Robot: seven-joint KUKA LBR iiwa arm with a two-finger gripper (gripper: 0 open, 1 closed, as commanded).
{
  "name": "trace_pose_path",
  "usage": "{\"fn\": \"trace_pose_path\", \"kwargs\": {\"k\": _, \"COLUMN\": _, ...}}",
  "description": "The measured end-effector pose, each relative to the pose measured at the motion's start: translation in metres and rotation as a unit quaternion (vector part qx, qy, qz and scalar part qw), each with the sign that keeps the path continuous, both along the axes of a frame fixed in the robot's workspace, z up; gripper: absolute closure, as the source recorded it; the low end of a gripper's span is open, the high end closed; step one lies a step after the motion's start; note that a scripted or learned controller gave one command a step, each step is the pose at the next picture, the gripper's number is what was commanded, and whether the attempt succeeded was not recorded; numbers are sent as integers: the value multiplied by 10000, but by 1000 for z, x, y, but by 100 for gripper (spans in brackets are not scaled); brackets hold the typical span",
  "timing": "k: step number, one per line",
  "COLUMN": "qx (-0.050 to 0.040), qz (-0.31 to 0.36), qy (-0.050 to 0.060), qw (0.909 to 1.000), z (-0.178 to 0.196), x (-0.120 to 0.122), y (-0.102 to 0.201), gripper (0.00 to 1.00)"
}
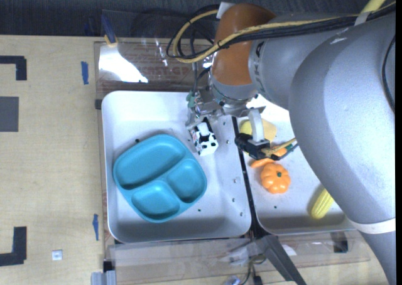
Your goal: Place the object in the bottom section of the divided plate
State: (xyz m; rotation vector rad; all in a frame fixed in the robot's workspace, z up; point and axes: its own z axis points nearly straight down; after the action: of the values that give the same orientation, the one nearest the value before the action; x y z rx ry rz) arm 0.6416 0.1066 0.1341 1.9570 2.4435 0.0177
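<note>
The gripper [200, 120] is hung low over the left bin [125, 111], near its right wall & toward the back edge. A small black-and-white object [205, 139], cow-patterned, is seen right under the jaws; whether it's clamped or just sat on the bin floor can't be told, nor jaw spacing. The blue divided plate [160, 177] is set mid-bin, just beside the object, so only a short carry is needed. In the right bin [301, 224], an orange pumpkin [276, 177] & yellow corn [321, 204] are left aside.
</note>
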Motion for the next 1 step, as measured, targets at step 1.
{"fn": "trace_pose_path", "kwargs": {"k": 1, "qx": 18, "qz": 242, "qy": 28, "qw": 9997, "z": 55, "x": 27, "y": -41, "gripper": 100}}
